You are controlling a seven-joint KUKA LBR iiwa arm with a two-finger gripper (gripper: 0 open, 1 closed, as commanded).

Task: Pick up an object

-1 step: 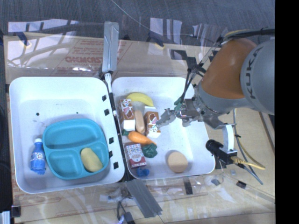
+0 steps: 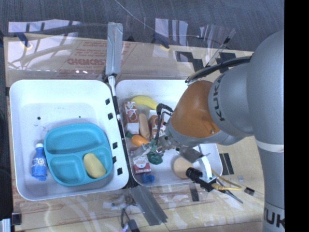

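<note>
Arm (image 2: 227, 105) reaches in from the right and hangs low over the right bin (image 2: 159, 85), wrist bent down so the gripper (image 2: 155, 151) sits in the pile near the bin's middle, prob. because that's where things lie thickest. Whether the gripper is spread or pinched on anything, can't tell; the wrist and clutter hide it, so no claim of a hold.

Candidates in the right bin: banana (image 2: 144, 101) near the back edge, a brown packet (image 2: 131, 112) just beside the left wall, a bread roll (image 2: 144, 125) next to it, an orange thing (image 2: 138, 140) below that, a dark green item (image 2: 155, 157) right at the gripper, a red-white carton (image 2: 141, 165) toward the front edge, a small blue piece (image 2: 147, 178) at the front, a tan round thing (image 2: 181, 167) under the arm.

Left bin (image 2: 29, 93) holds a blue tray (image 2: 72, 141) w/ a yellow lump (image 2: 94, 165) in its front-right compartment, and a blue bottle (image 2: 38, 163) lying beside the tray's left edge. All well apart from the gripper.

Judgement: the green item is the likeliest target; items packed tight, so a grab may snag neighbours.
</note>
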